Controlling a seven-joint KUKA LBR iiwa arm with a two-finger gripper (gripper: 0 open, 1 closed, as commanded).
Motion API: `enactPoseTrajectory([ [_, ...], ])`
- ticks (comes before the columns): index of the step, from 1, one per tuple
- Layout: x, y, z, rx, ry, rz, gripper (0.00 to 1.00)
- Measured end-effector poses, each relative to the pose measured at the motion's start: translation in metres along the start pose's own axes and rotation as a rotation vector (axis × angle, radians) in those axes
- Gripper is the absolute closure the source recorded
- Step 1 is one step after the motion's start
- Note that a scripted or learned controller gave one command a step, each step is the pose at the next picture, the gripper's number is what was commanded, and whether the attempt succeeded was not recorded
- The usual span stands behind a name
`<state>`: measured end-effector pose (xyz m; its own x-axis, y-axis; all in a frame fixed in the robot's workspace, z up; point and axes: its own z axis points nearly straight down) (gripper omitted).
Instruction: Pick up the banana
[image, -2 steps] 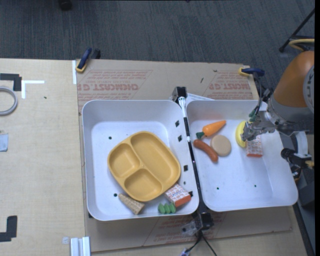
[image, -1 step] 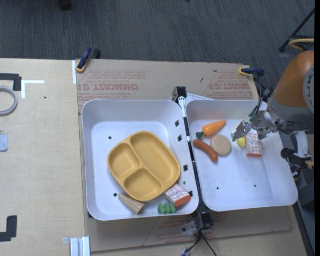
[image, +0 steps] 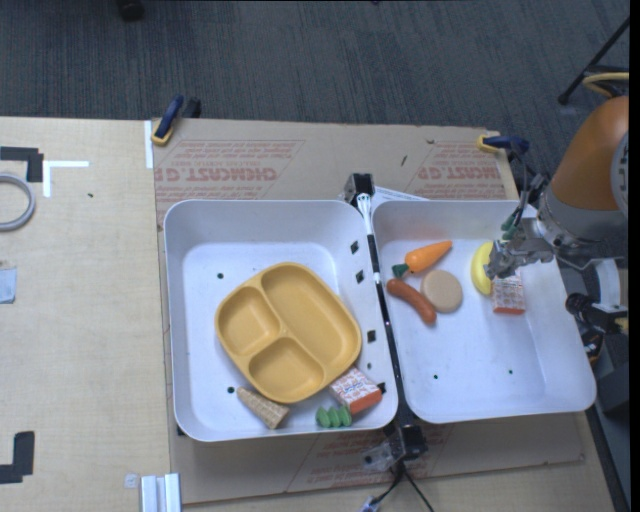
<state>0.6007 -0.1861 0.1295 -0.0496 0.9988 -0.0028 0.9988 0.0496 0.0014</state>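
We find the banana (image: 482, 269) in the right-hand bin (image: 500, 385), toward that bin's upper right, at about two o'clock from the bin's middle. Only a short yellow curve of it is visible, lying on the white floor. The jaws (image: 505, 255) are directly beside it on its three o'clock side, low over the bin and partly overlapping its edge; we cannot tell whether they are open or closed, nor whether the banana is between them.

At about five o'clock from the banana, just beside it, a small white packet with red print (image: 509, 296) lies under the wrist. At nine o'clock from the banana sits a round tan disc (image: 442, 291), and touching the disc's left side is a reddish-brown sausage (image: 411, 300), lying on a slant. At ten o'clock from the banana an orange carrot (image: 427, 256) lies with its green end pointing toward the divider between the bins.

Farther out, the left-hand bin (image: 200, 300) holds a yellow three-compartment plate (image: 288, 332), tilted on the diagonal. Along that bin's six o'clock edge we see a tan wedge (image: 262, 407), a small green item (image: 334, 417) and a red-and-white carton (image: 356, 390) touching the plate's rim.

Both bins rest on a cardboard sheet (image: 240, 170) on the tabletop (image: 80, 330). The arm (image: 595, 170), with its orange band, enters from three o'clock.
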Motion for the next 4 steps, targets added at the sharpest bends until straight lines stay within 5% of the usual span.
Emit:
enactPoseTrajectory([
  [1, 0.0, 0.0, 0.0, 0.0, 0.0, 0.0, 0.0],
  [2, 0.038, 0.023, 0.034, -0.003, 0.002, -0.346, 0.0],
  [3, 0.038, 0.023, 0.023, -0.005, 0.001, -0.344, 1.0],
  [4, 0.069, 0.056, -0.077, -0.001, 0.001, -0.521, 1.0],
])
